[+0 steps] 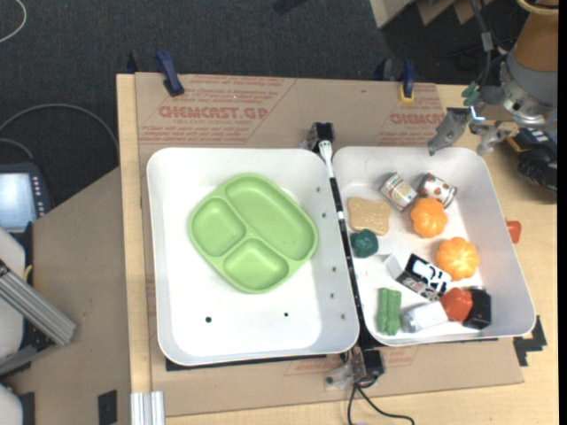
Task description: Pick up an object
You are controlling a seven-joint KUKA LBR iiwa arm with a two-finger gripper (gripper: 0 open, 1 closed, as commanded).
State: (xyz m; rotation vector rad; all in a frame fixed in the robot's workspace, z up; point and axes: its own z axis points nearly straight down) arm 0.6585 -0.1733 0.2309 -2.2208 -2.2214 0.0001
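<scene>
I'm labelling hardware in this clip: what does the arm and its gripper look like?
The arm is grey with an orange band above the wrist. Its gripper is grey metal with two thin fingers and a small teal mark near the wrist.

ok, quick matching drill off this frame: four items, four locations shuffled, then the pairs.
Items:
1. green divided plate
2. gripper
3. green pea pod
4. black block

Locations:
A. near right corner of the right bin
B. middle of the left bin
C. above the far edge of the right bin
D. near edge of the right bin, close to the divider

Pairs: 1-B, 2-C, 3-D, 4-A
</scene>
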